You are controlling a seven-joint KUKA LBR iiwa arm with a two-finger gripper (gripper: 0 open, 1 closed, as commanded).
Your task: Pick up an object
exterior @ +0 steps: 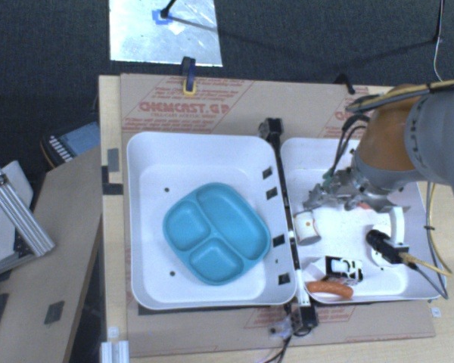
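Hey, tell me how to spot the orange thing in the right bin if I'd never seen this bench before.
Look at the right bin of the two white ones, on the side the arm reaches from. Go to its near edge, close to the divider between the bins. The carrot lies there flat, long and orange, just below a small black-and-white object and unlike the white cup farther up.

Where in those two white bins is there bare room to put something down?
Left bin: bare floor all round the blue divided plate, widest along the far wall. Right bin: crowded. The arm hangs over it, with a small cup, an orange piece and other small items near the front.
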